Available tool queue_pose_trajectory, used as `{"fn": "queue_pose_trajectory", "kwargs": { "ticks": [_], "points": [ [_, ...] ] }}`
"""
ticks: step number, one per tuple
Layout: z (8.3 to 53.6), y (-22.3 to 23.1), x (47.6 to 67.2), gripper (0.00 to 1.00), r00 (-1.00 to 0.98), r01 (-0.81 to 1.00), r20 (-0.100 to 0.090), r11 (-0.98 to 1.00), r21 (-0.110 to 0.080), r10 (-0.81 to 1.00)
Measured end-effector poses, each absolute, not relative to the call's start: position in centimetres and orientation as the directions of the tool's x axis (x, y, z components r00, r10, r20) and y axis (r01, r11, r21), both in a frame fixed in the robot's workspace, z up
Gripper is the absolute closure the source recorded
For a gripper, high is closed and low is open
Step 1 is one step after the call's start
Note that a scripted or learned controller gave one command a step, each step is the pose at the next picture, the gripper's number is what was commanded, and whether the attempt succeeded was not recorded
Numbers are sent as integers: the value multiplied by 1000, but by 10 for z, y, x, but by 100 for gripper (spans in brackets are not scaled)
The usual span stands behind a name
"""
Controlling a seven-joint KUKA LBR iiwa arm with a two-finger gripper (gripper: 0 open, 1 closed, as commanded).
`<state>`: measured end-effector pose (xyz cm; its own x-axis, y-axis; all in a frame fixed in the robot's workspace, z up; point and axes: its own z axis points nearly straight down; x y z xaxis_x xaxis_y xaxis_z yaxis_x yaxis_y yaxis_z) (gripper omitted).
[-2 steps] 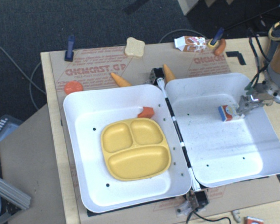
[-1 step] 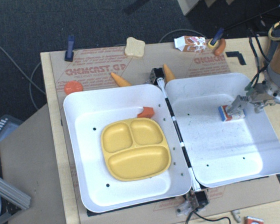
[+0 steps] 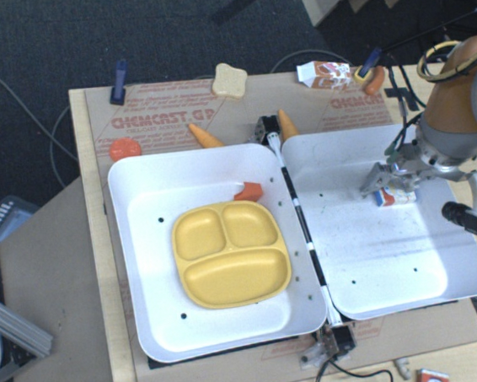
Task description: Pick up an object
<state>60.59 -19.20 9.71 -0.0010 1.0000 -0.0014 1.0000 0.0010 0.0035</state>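
A small red, blue and white object [image 3: 386,199] lies in the upper right part of the right bin [image 3: 383,272]. My gripper [image 3: 389,184] is down in that bin, directly over the object's far side and touching or nearly touching it. The grey arm with its orange band [image 3: 453,91] comes in from the right edge. A yellow divided plate [image 3: 228,255] fills the middle of the left bin [image 3: 142,238], and a small orange piece [image 3: 250,191] lies just beyond the plate's far rim.
On the cardboard behind the bins lie a bread-shaped toy [image 3: 229,80], a carrot [image 3: 205,136], an orange disc [image 3: 124,149], a blue clip [image 3: 118,81] and a white-and-red packet [image 3: 325,74]. A black divider [image 3: 296,214] runs between the bins.
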Motion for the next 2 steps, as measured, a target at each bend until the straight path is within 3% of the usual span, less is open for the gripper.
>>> {"fn": "queue_pose_trajectory", "kwargs": {
  "ticks": [1, 2],
  "points": [
    [108, -193, 607, 100, -3, 1000, -5, 3, 6, 1000],
    [108, -193, 607, 0, -3, 1000, -5, 3, 6, 1000]
  ]
}}
